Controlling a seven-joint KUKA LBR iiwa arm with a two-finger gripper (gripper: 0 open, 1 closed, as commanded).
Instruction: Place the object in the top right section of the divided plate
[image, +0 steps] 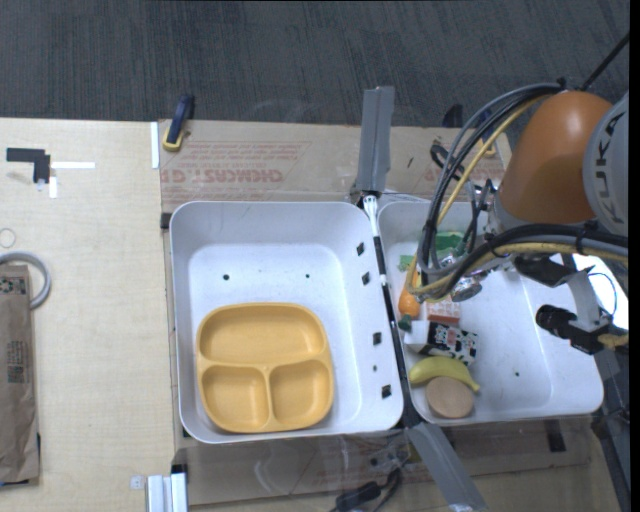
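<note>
Objects (441, 352) for the task lie clustered at the left side of the right bin (560, 385): a yellow banana (443, 371) resting against a tan round disc (450, 399), a black-and-white patterned carton (452, 342) just above them, an orange piece (408, 301) near the bin's left wall, and something green (448, 243) higher up, partly behind cables. Which item the program is after cannot be told. None is lifted; all rest on the bin floor. Divided plate (265, 366), yellow, sits in the left bin (200, 250), toward its near edge, one long compartment at the top and two smaller ones below; nothing lies in any of them, so the top right section awaits its object. Arm's wrist end (462, 285) hangs over the right bin above the cluster, wrapped in black and yellow hoses; the jaws are hidden among them, and whether they stand apart or together cannot be told. Judged progress: pick not yet shown, carry across the shared bin walls and the release all left to do. Desk (90, 300) to the left carries a brown paper bag (18, 375).
</note>
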